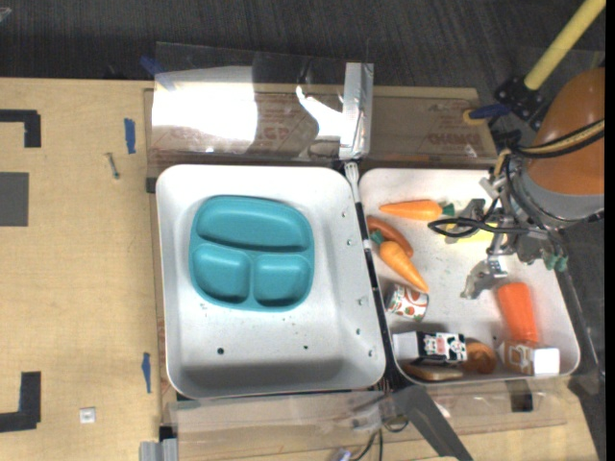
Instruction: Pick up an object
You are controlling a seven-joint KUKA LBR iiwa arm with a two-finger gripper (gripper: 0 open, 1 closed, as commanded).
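Note:
My gripper (483,281) hangs low over the right bin (567,349), close to its right-hand side, on the grey arm with the orange band (579,133). Just right of it lies an orange bottle (519,313), and nothing shows in the gripper's grasp. Further left in the same bin lie a carrot (413,209) near the far wall and a second carrot (404,266) by the left wall. A small white and red can (406,303) sits below them. A black and white box (441,346) and a brown item (478,357) lie along the near wall.
The left bin (183,353) holds a teal divided plate (252,250). A reddish-brown item (388,230) lies between the two carrots. Cables (459,227) trail from the wrist across the right bin. A clear shield (250,113) stands behind the bins.

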